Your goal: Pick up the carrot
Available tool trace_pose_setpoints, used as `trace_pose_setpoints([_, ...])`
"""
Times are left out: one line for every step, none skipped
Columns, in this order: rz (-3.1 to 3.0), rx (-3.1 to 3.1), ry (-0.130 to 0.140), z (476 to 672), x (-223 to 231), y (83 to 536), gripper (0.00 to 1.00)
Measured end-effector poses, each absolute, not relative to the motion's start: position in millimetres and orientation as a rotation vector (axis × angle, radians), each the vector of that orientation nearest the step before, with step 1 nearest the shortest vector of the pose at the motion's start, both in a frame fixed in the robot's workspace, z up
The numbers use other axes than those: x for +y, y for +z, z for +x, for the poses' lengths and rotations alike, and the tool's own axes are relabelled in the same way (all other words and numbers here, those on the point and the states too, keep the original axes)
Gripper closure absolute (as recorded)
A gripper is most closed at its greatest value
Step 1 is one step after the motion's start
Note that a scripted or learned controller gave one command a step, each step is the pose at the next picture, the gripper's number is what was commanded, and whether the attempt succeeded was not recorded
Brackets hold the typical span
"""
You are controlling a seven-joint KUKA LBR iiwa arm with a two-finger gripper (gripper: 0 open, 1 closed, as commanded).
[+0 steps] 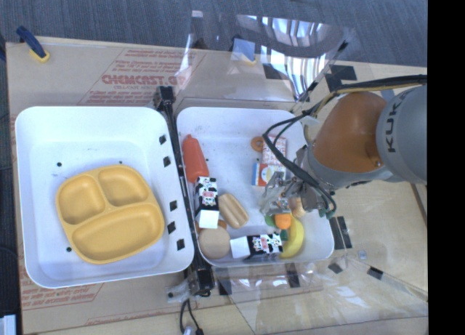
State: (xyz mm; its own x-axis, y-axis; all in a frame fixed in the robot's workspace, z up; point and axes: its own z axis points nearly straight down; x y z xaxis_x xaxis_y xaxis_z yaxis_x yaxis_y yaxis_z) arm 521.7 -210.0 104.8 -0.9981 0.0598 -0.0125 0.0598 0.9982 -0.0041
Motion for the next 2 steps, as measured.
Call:
trace_pose_setpoints([0.558,3.086,-0.002,555.5,-210.3,170.1,1.0])
trace_pose_setpoints([0.558,3.088,-0.002,554.7,-210.1,168.9,0.0])
